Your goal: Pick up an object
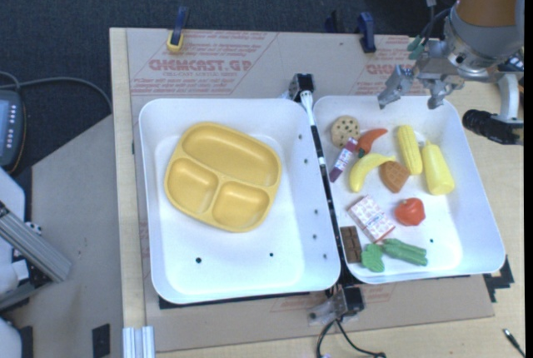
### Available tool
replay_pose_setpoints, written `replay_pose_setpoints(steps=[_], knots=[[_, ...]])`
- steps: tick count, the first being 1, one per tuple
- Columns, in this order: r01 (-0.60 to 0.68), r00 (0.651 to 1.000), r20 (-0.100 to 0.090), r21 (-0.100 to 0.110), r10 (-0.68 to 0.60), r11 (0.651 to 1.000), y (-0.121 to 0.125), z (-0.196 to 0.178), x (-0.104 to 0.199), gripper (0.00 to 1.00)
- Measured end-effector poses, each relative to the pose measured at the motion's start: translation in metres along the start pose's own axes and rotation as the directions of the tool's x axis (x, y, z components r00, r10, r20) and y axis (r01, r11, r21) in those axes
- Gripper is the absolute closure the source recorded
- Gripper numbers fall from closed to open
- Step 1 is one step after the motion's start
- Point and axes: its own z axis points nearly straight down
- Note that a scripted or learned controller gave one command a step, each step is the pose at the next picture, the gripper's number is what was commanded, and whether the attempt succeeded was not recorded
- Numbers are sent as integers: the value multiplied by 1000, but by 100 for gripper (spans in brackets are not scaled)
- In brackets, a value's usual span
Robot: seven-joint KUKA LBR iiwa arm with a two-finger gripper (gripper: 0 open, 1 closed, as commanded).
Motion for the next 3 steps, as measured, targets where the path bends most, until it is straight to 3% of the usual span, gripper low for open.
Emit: replay_pose_setpoints(steps=[1, 3], knots=[[2, 1000, 2, -14, -2, 1000, 2, -8, 0, 0], [2, 1000, 1, -8, -2, 1000, 2, 116, -5, 0]])
